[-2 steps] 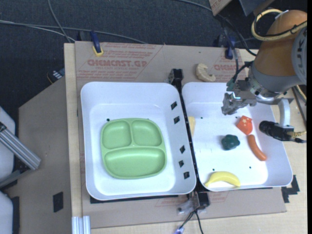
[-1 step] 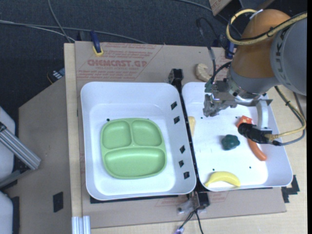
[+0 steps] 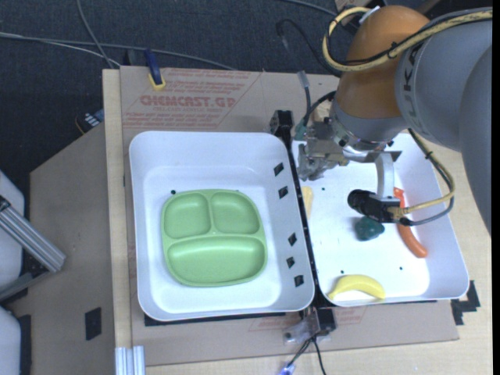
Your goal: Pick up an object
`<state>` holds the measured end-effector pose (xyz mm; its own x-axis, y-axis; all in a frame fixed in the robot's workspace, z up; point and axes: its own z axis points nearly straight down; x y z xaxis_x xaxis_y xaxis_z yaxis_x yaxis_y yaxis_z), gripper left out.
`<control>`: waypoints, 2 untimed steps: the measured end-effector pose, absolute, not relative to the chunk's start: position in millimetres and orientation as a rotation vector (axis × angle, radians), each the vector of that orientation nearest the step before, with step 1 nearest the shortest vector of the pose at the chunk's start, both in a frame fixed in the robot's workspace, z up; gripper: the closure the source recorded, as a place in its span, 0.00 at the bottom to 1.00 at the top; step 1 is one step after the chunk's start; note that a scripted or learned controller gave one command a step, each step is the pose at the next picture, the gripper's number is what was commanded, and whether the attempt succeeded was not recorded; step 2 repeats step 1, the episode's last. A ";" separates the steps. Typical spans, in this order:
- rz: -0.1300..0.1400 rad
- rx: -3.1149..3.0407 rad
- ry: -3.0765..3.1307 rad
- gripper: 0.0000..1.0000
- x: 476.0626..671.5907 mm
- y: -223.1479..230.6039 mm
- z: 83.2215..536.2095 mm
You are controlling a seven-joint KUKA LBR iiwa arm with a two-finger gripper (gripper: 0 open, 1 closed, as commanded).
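Close beside the hand (image 3: 316, 164), against the right bin's (image 3: 344, 250) left wall: a pale yellow piece (image 3: 308, 200), half hidden, kind unclear. Hand's grip state: cannot tell. Farther from the hand, a teal lump (image 3: 369, 230). Orange carrot (image 3: 413, 239) just beside it, long axis diagonal, upper end hidden. Banana (image 3: 357, 287) farthest, lengthwise along the near wall.

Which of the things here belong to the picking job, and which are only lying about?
For the job: gripper, banana, teal object, orange carrot, green divided plate.
Lying about: cardboard sheet, blue clip, grey cable on the floor.
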<state>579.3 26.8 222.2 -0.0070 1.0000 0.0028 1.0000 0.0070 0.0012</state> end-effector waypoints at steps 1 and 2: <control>-0.005 -2.213 -2.228 1.00 576.4 82.4 234.7; -0.005 -2.213 -2.228 1.00 576.4 82.4 234.7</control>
